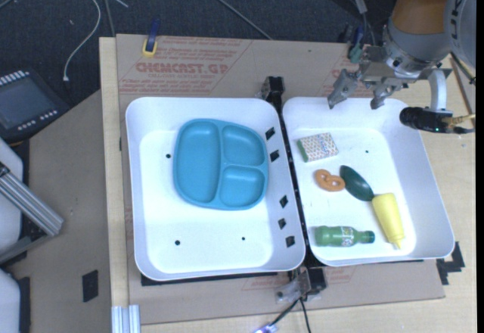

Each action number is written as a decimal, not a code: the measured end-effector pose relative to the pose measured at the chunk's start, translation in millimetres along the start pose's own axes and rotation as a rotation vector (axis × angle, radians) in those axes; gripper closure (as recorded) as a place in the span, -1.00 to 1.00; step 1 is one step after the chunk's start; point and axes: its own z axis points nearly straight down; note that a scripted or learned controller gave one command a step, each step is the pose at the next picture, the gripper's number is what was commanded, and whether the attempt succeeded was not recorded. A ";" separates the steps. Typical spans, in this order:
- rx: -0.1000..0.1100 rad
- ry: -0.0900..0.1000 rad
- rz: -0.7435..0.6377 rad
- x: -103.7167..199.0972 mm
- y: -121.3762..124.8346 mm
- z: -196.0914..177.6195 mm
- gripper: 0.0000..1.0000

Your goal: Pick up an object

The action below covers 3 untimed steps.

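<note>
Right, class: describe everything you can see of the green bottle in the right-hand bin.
The green bottle lies on its side near the front wall of the right bin, its neck pointing right. It looks like glossy plastic, with a paler label band around its middle. Its neck end reaches close to the yellow bottle; whether they touch is unclear.

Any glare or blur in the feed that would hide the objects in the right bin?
Camera view: lighting is even and soft, with faint shadows beside the yellow bottle and green bottle; the white right bin is bright but not blown out, so the pretzel and patterned packet read clearly; the gripper looks slightly soft; slight wide-angle bowing at the bench edges.
</note>
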 end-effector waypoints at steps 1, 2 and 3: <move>-0.015 -0.001 -0.002 0.2 2.2 -9.1 -1.00; -0.009 -0.001 -0.002 1.5 -5.9 37.3 -1.00; -0.008 -0.001 -0.001 -7.2 -11.4 89.2 -1.00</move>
